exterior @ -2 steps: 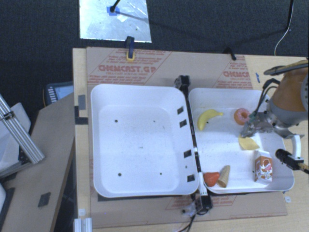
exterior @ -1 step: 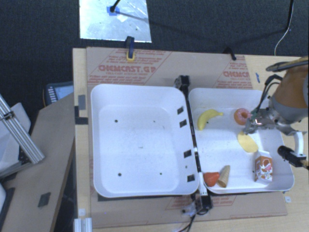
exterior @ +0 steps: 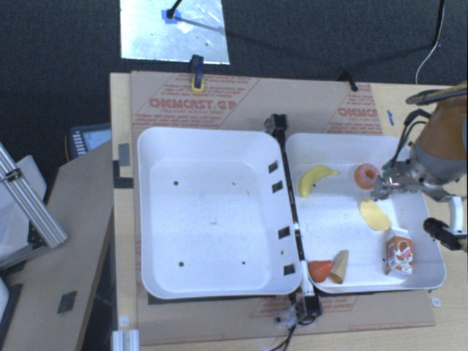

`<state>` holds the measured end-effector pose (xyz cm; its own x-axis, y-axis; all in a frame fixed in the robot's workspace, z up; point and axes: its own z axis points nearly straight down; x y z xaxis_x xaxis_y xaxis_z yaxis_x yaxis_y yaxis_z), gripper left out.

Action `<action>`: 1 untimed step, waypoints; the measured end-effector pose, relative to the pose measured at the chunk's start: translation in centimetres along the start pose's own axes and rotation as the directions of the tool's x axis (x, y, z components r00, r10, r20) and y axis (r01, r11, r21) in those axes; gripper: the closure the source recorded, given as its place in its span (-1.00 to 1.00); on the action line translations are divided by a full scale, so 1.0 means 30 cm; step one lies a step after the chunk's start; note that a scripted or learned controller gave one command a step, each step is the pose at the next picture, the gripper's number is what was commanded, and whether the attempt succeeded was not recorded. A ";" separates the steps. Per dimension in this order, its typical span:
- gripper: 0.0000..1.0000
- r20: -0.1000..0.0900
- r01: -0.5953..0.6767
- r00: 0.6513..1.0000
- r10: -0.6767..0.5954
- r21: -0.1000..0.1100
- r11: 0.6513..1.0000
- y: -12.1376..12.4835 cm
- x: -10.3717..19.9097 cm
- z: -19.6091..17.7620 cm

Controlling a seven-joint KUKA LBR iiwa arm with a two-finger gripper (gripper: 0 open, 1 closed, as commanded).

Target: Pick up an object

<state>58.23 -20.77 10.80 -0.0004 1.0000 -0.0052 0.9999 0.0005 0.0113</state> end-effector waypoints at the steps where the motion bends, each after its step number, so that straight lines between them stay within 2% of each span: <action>1: 1.00 0.001 -0.001 1.000 0.001 -0.003 1.000 0.003 -0.001 -0.036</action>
<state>58.32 -20.81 11.87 0.0001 1.0000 -0.0063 0.9999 0.0000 0.0141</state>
